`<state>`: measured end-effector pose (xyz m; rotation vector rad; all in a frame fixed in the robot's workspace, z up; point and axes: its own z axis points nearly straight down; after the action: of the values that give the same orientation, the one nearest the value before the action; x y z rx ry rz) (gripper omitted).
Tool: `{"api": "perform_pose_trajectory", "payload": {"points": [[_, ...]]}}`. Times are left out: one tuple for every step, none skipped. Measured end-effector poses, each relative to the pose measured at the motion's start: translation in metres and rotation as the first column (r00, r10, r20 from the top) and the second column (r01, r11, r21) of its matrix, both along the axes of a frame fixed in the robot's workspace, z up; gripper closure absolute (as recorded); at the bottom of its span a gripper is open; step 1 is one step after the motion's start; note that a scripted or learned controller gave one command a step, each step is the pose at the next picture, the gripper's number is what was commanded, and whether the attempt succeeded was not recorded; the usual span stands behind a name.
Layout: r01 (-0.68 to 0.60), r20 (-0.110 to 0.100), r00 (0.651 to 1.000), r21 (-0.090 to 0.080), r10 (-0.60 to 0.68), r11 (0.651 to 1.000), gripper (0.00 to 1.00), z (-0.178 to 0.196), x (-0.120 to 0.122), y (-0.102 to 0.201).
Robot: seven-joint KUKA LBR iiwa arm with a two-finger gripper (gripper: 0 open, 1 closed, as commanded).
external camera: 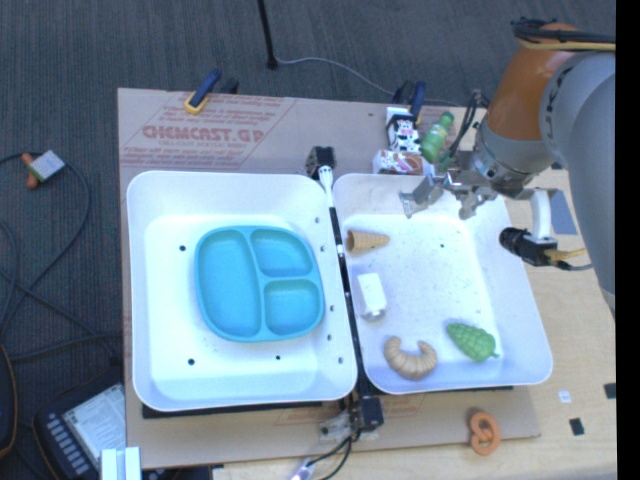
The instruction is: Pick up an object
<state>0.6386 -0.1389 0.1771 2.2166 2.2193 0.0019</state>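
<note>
In the right bin (520, 318) lie an orange ice-cream cone (366, 240) at the upper left, a white block (371, 294) by the left wall, a tan croissant (411, 357) near the front, and a green bumpy leafy item (472, 341) at the front right. My gripper (444, 196) hangs open over the back edge of the right bin, its two fingers spread apart with nothing between them. It is well above and right of the cone.
The left bin (160, 268) holds a blue divided plate (261, 282). Behind the right bin stand a small patterned box (400, 153) and a green item (436, 140). An orange pretzel-like ring (484, 432) lies on the board in front of the bins.
</note>
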Motion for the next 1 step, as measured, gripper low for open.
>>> {"api": "perform_pose_trajectory", "payload": {"points": [[0.003,0.006,1.000,-0.004,-0.003,1.000,0.00,-0.0865,-0.0159,0.0401]]}}
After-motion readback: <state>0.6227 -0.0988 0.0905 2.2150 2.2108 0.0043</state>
